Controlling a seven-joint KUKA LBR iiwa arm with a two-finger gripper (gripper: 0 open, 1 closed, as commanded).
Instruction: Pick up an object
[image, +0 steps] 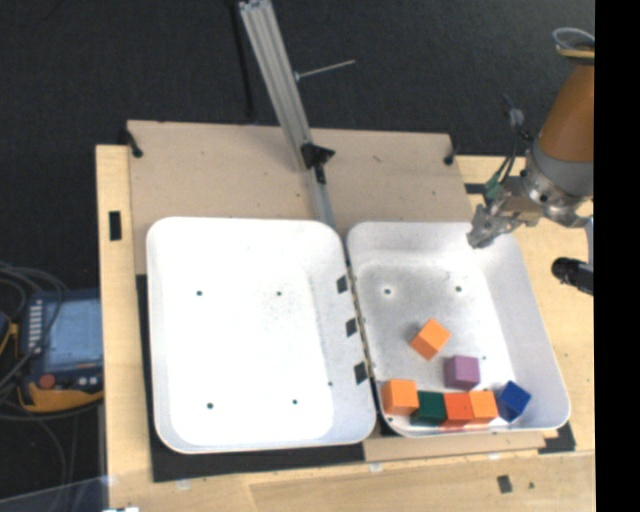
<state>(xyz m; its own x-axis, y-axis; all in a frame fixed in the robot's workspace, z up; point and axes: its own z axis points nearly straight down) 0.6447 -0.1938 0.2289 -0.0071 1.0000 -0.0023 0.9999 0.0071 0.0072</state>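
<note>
Orange, purple, green and blue blocks crowd the near edge of the right bin (520, 290), probably slid there against its wall; one orange cube (431, 338) sits apart, farther in, the easiest pick. Well away over the bin's far right corner hangs the tool (482, 232); whether it is open I cannot tell, and nothing shows in it.
</note>
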